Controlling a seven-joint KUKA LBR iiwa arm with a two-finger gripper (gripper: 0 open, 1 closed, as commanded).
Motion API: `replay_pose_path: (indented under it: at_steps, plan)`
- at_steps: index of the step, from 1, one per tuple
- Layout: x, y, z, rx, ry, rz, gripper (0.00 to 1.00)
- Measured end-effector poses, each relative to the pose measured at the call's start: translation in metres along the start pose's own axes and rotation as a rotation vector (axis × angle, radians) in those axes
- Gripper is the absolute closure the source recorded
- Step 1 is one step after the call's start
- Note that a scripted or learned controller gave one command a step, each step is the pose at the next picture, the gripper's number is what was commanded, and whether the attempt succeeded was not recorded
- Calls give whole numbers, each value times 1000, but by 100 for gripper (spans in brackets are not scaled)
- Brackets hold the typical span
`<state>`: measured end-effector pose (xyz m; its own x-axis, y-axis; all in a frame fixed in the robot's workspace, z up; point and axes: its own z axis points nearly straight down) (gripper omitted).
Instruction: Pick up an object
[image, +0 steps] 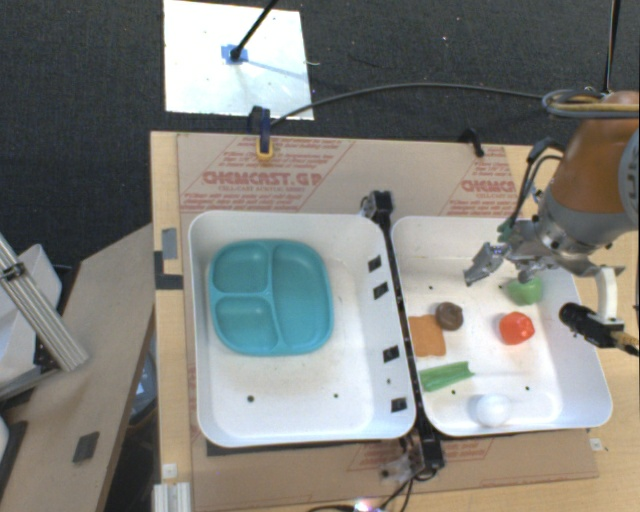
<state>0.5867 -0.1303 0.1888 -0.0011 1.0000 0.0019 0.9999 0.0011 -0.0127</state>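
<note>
Two shallow white bins are seen side by side on the bench: the left bin (215, 400) and the right bin (580, 395). A teal divided plate (270, 297) is carried in the upper part of the left bin, nearer its left wall. In the right bin, a small green object (524, 291) is found near the upper right, partly covered by the gripper (512, 256), which is positioned just above and to its left; whether the two touch cannot be told. The arm (598, 175), grey with an orange band, is brought in from the right edge over the bin's upper right corner. Whether the gripper is apart or together cannot be told, and nothing is seen held by it. A red object (516, 327) is placed just below the green one. A dark brown round object (449, 316) and an orange flat piece (428, 336) are set close together near the bin's left wall. A green strip (445, 376) is laid below them, and a white ball (490, 409) is rested near the bottom edge
</note>
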Motion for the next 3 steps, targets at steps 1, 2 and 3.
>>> replay_pose_path:
  at_steps: [1, 2, 3]
  plan:
    - [0, 3, -8, -14, -2, -3, 0]
    - [-2, -4, 42, -11, -2, 0, 0]
    - [-3, -1, 82, -14, -2, -1, 0]
